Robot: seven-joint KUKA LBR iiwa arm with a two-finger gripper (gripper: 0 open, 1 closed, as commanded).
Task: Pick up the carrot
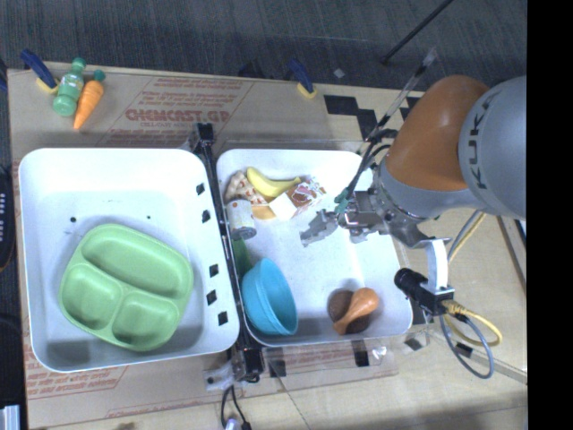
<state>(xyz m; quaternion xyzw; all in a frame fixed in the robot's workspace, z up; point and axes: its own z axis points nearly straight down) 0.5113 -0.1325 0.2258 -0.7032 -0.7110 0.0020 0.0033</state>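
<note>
Across the bench (501, 356) we find two white bins side by side. We note the arm (466, 150) entering from the right of the camera view and hanging over the right bin (358, 267). The left bin (54, 186) holds a green divided plate (127, 285). In the right bin we see a blue bowl (269, 298) against the near left wall, a banana (271, 184) with some small packets at the far side, and a brown and orange pear-shaped item (354, 309) near the front wall.

We locate the gripper (315, 229) above the middle of the right bin, pointing left, with nothing between its fingers; whether the jaws stand open or closed we cannot tell at this angle.

We locate the carrot (87, 104) outside both bins, lying on the cardboard at the far left corner of the bench, just beside a small green bottle (67, 92). It is well apart from the gripper.

We judge the task not yet begun in effect: no approach, no grasp, no lift. Remaining steps are travel across both bins to the far left corner, descent over the carrot, closing on it, and raising it clear.
</note>
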